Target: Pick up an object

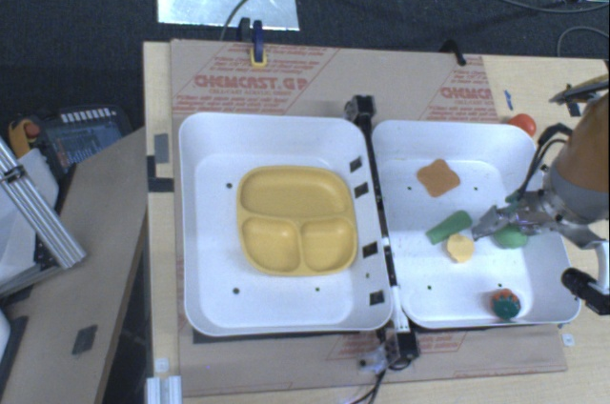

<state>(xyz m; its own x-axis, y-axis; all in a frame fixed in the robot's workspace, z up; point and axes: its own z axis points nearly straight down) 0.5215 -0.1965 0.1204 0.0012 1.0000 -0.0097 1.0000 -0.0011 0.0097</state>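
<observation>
Far left, off the bench: a dark device with a keypad (81, 137) and an aluminium rail (38, 212) on a side table.

Left bin (205, 145): holds a yellow divided tray (294, 219), three compartments, sitting roughly centred. Nothing else seen in that bin.

Black divider clips (367, 202) run along the seam between the two bins.

Right bin (410, 140): four loose items.
- Orange-brown flat piece (437, 177), toward the far side, well apart from the gripper.
- Green cylinder (449, 227), lying tilted, mid-bin, just left of the gripper's tip.
- Pale yellow piece (460, 249), touching or nearly touching the near end of the green cylinder, just left and slightly near of the gripper.
- Multicoloured ball (506, 303), green and orange, near the bin's near edge, apart from the gripper.

Gripper (498, 224): low over the right bin, reaching in from the right, fingers pointing left toward the green cylinder. A second patch of green (513, 237) shows at the fingers, possibly a separate object under or between them; the view is too soft to say. Cannot tell whether the fingers are spread or pressed together, nor whether anything is held.

Right edge: grey arm body (581, 169), with a small orange-red item (521, 122) on the bench just beyond the bin's far right corner
</observation>
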